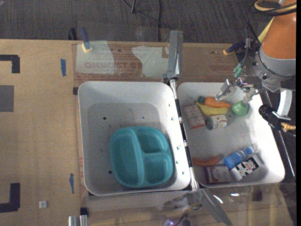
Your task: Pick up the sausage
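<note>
The sausage (pixel 207 161) is a reddish-orange link lying flat near the front left of the right bin (pixel 268 140), beside a small brownish packet (pixel 219 173). My gripper (pixel 236 90) hangs over the back of that bin, well behind the sausage. It is above an orange carrot (pixel 217 102) and a green round fruit (pixel 240 108). Its two metal fingers (pixel 225 89) stand spread, open, with nothing between them.
The right bin also holds a yellow banana (pixel 209 110), a small can (pixel 217 122), a flat carton (pixel 193 116), a blue bottle (pixel 237 157) and a black-and-white box (pixel 248 166). A teal divided plate (pixel 140 157) lies in the left bin (pixel 94 126).
</note>
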### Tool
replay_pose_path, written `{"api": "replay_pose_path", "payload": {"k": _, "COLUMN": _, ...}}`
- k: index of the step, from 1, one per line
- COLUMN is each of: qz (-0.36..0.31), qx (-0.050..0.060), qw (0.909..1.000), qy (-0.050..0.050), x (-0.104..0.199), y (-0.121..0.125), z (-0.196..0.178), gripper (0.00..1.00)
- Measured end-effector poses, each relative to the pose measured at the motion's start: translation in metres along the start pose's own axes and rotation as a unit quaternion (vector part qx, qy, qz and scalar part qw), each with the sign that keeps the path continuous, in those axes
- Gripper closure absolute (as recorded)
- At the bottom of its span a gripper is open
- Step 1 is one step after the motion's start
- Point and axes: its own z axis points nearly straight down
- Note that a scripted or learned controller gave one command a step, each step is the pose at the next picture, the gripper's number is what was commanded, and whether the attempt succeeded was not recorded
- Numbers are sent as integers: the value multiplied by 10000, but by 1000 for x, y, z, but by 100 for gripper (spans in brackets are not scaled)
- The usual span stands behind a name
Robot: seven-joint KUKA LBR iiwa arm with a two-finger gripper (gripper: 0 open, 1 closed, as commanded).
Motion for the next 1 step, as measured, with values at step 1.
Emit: {"api": "replay_pose_path", "payload": {"k": 1, "qz": -291, "qx": 0, "qw": 9996, "qy": -2, "x": 43, "y": -51, "z": 86, "gripper": 0}}
